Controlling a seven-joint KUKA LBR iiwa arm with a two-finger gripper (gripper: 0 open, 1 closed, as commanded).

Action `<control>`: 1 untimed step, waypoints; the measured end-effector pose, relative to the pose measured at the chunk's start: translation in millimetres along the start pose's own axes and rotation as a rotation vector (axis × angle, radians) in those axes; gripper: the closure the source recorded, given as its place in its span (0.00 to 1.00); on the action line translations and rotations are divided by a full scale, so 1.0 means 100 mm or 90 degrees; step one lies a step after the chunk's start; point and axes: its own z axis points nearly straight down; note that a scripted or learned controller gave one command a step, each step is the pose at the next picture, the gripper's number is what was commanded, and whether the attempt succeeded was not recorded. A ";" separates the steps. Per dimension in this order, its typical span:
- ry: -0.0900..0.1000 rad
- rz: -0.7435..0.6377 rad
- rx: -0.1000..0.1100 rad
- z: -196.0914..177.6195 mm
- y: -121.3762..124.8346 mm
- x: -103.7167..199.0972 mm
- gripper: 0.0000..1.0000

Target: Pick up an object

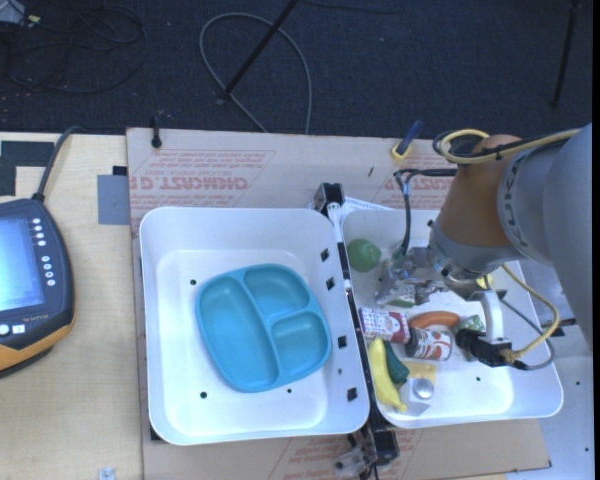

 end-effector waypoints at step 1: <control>0.000 -0.006 -0.006 -0.96 -0.14 0.80 1.00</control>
